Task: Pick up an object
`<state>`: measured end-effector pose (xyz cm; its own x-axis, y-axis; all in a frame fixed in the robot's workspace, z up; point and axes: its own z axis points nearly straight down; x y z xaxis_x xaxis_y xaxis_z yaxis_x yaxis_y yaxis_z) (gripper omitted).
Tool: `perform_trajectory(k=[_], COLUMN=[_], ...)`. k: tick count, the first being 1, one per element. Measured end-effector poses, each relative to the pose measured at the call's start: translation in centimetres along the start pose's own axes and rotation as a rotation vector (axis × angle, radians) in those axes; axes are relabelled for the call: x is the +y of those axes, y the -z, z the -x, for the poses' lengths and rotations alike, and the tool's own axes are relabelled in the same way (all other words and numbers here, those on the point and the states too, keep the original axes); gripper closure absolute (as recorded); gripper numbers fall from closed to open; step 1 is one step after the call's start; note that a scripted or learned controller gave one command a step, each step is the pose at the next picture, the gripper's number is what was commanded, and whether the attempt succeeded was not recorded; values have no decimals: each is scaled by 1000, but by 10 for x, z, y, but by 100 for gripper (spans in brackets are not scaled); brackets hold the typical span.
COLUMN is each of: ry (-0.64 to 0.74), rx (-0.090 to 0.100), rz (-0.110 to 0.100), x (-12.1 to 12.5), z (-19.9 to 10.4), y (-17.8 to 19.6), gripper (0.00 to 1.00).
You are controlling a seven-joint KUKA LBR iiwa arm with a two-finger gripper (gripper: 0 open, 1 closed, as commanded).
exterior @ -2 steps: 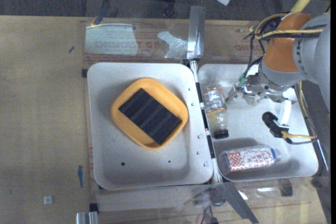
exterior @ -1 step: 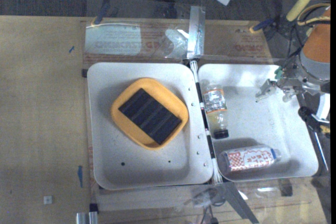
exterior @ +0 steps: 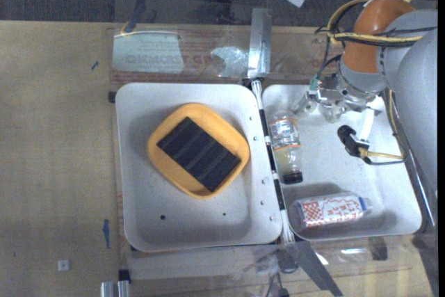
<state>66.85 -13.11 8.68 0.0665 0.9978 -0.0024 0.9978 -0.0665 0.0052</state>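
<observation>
Claw (exterior: 325, 106) open or closed, Mia?

Cannot tell, Jon; it is seen from above and its own metal hides that. It hangs just beyond the bottle (exterior: 285, 146), toward the arm's side of it, with nothing visibly gripped.

So the bottle is the likely object?

I judge so, as it is nearest. It lies on its side in the right bin (exterior: 334, 174), pressed along the wall shared with the left bin (exterior: 139, 205), black cap pointing away from the claw.

What could go wrong?

Mostly that wall. With the bottle tight against it, one side of the claw may land on the rim, not beside the bottle, and stop short. The bottle is also round and clear plastic, so I expect it to roll or squirt out if squeezed off-centre.

And if the claw drops where it hangs?

It probably closes on bare bin floor, since it is beside the bottle, not over it.

Other options?

A red-and-white packet (exterior: 330, 211) lies past the bottle's cap, apart from it. Across the wall from the bottle sits an orange tray (exterior: 198, 148), likely too wide to grip.
</observation>
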Motion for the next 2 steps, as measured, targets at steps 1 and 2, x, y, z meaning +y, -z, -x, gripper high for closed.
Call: perform_trajectory(k=[1,2], ry=[-3,43], rx=[1,0], rz=[-3,-2], x=[-28,3], z=[15,47], y=[0,49], gripper=[0,0])
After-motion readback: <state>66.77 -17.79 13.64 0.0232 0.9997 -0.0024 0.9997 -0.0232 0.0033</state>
